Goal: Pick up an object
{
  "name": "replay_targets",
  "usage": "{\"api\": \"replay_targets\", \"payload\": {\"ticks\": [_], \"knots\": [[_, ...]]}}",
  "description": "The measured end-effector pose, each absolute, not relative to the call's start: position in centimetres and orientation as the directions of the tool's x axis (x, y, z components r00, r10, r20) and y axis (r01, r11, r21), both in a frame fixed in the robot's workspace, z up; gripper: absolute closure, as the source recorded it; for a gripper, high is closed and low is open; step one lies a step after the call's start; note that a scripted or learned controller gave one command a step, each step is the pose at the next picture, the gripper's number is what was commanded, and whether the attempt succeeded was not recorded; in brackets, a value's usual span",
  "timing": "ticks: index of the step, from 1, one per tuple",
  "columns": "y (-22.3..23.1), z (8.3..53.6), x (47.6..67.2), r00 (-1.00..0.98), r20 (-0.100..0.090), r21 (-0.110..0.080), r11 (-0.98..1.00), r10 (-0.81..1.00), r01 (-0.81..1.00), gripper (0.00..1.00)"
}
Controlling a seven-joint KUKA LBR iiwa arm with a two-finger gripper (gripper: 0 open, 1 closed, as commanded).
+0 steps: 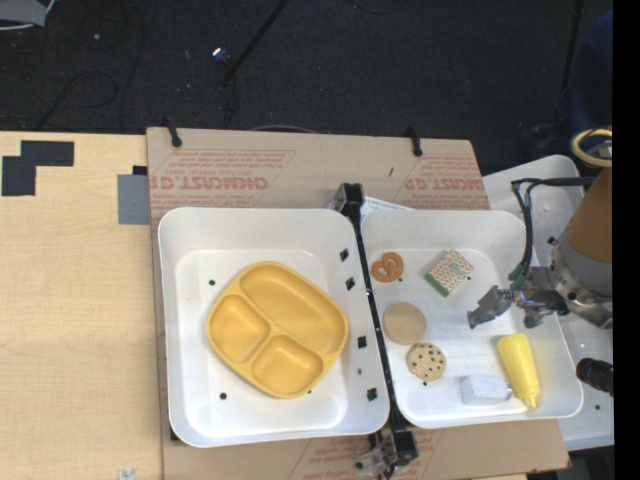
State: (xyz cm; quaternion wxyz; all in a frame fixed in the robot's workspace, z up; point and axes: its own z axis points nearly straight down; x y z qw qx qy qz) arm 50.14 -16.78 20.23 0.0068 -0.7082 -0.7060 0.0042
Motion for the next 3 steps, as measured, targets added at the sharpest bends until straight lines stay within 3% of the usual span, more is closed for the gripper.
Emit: {"api": "replay_targets", "payload": {"ticks": [1,3], "knots": [[-16.8,20.9,50.4,0.0,0.002,-0.004,0.0,1.0,1.0,0.0],[-16.9,9.3,50.7,0.0,0.004,-0.007,0.001,1.0,1.0,0.0]]}}
